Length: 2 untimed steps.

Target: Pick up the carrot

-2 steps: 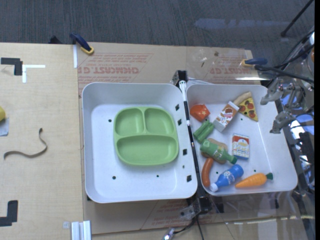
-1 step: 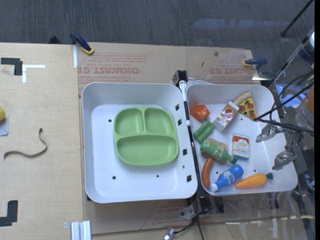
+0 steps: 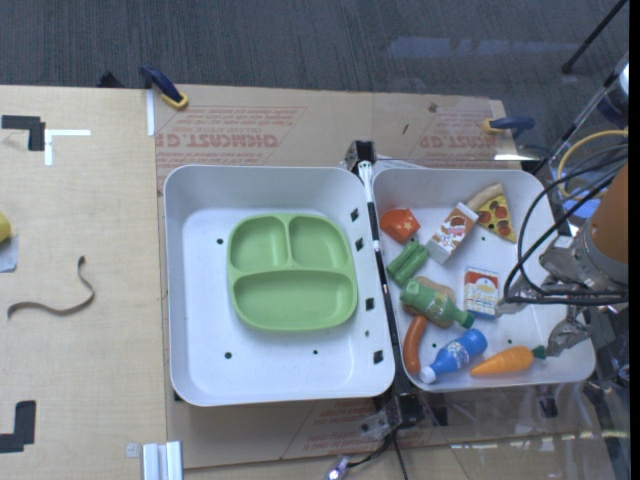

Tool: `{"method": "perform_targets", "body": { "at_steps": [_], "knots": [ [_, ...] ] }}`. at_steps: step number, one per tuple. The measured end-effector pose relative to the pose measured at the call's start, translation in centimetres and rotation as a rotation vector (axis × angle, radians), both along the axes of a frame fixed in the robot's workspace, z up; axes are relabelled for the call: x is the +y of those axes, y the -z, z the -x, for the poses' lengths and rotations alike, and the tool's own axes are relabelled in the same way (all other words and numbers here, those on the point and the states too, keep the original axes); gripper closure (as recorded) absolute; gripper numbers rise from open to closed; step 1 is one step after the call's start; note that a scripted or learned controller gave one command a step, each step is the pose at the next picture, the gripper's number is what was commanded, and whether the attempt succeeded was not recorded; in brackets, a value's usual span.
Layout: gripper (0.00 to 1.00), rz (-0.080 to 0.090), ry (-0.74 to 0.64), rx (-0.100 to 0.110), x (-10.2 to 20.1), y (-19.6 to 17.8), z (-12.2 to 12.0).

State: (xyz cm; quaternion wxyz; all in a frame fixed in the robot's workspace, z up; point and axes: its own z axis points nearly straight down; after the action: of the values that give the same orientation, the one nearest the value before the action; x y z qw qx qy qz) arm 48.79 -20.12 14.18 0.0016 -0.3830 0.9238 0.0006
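Note:
The carrot (image 3: 503, 361), orange with a small green top, lies flat along the near wall of the right bin (image 3: 540, 180), its green end pointing right. My gripper (image 3: 566, 337) hangs low at the bin's right near corner, just right of and slightly above the carrot's green end. Nothing shows in its grasp. The grey arm with its orange band (image 3: 610, 230) and black cables comes in over the bin's right edge.
Left of the carrot lie a blue bottle (image 3: 455, 355) and a red sausage (image 3: 414, 343). Farther back are a green-brown bottle (image 3: 436, 303), a red-and-white box (image 3: 481, 292), a carton (image 3: 452, 233), a pizza slice (image 3: 495, 211), a red vegetable (image 3: 398, 223). A green divided plate (image 3: 293, 271) sits in the left bin (image 3: 180, 268).

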Motion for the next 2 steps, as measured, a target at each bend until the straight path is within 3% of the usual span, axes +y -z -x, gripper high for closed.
{"method": "perform_targets", "body": {
  "at_steps": [1, 2],
  "knots": [
    [0.0, 0.003, 0.011, -0.008, -2.1, 4.3, -5.8],
    [0.0, 0.008, -0.317, -0.023, -1.9, 4.1, -1.0]
  ]
}}
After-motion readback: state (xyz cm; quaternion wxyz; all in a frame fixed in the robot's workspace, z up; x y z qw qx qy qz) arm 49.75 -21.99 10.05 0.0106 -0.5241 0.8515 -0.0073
